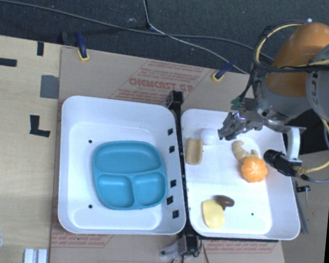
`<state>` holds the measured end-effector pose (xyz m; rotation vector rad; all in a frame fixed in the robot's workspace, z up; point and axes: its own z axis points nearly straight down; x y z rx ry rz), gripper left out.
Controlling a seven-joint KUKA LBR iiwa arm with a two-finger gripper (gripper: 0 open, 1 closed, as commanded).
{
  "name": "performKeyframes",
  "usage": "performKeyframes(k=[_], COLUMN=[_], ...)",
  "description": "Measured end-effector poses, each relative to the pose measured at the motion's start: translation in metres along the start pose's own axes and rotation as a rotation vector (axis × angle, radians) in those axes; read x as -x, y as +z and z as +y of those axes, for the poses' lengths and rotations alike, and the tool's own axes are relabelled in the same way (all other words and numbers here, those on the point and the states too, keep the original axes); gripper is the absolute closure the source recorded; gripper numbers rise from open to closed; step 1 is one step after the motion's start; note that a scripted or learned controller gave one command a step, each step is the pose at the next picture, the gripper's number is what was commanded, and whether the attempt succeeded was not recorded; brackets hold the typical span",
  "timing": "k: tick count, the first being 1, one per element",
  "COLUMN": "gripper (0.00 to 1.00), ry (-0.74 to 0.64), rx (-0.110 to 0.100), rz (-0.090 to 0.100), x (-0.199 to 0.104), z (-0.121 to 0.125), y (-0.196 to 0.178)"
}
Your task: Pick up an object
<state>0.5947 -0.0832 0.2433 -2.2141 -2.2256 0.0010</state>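
My gripper (230,131) hangs over the back of the right bin (277,224), just above a small white object (209,137). An orange fruit (254,169) lies to its right with a pale beige piece (240,147) touching it at the upper left. A tan block (193,151) rests by the bin's left wall. Near the front lie a yellow piece (213,214) and a dark brown piece (223,202) touching it. Nothing shows between the fingers.
The left bin (66,205) holds a blue divided plate (129,174). A black divider with clips (175,158) runs between the bins. Cables cross the dark floor behind the bench. A black part on a white bracket (281,160) overhangs the right bin's right rim.
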Motion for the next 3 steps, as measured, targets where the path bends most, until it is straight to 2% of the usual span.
performKeyframes(k=[2,3], gripper=[1.0,1.0], ry=[0.0,-0.002], rx=[-0.002,0.001], rz=[0.0,0.0], x=[-0.104,-0.152], z=[-0.018,-0.028], y=[0.026,0.016])
